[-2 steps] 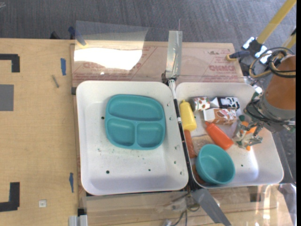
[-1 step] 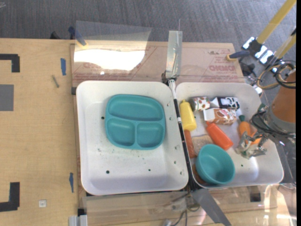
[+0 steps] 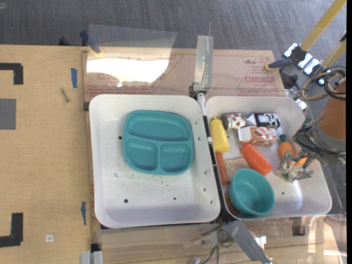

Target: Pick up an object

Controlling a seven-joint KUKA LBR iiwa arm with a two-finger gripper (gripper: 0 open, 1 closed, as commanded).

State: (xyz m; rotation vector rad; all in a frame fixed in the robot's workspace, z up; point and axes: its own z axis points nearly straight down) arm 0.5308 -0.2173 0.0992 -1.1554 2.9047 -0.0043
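My gripper (image 3: 295, 168) sits low, right of the teal bowl (image 3: 252, 190); finger state: cannot tell. Best to close squarely on the carrot (image 3: 284, 147) behind the bowl.

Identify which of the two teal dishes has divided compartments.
The teal tray in the left bin: three sections, lying flat. The other, the teal bowl in the right bin, is one round undivided hollow.
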